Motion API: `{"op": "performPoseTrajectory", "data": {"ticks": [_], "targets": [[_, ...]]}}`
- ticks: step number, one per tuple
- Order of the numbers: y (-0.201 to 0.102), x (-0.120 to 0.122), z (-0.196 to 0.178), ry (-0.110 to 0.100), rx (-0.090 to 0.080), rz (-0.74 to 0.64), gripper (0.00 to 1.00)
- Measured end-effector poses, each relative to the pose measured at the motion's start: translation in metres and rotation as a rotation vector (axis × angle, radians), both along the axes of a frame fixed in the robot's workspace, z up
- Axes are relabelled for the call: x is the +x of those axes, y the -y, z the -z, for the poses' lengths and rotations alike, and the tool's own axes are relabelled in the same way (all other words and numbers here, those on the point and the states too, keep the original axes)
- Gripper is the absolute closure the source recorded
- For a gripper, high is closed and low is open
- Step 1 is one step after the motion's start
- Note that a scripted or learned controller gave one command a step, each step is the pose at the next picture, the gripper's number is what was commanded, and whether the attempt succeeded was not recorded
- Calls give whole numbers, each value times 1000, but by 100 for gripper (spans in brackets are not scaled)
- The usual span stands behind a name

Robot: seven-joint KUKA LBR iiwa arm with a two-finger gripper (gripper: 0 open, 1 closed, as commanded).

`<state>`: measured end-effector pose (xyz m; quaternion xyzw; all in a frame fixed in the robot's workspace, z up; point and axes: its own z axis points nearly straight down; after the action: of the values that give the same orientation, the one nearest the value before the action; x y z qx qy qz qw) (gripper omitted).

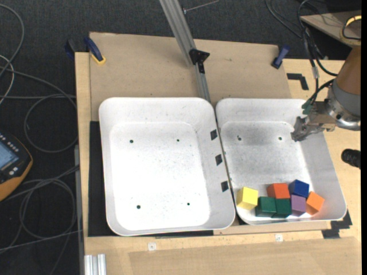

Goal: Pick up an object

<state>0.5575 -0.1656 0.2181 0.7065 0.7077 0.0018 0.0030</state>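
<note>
Several small coloured blocks lie bunched at the near end of the right bin (261, 148): a yellow block (248, 197), a green block (273, 206), a red block (280, 190), a blue block (299, 187), a purple block (299, 203) and an orange block (315, 201). My gripper (300, 130) hangs over the bin's far right side, well behind the blocks and apart from them. Nothing shows between its fingers, and the slant of the view hides how they stand.
The left bin (155, 165) sits beside the right one, joined by black clips. A metal strut (183, 33) slants down to the bins' far edge. Blue clamps (94, 50) hold the board corners. Cables lie on the floor at left.
</note>
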Motion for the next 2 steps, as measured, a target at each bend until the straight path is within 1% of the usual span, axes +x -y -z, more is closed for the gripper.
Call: {"op": "performPoseTrajectory", "data": {"ticks": [1,2], "targets": [[0,1,-30,-1,1,0,100],[-54,12,-40,-3,3,-5,100]]}}
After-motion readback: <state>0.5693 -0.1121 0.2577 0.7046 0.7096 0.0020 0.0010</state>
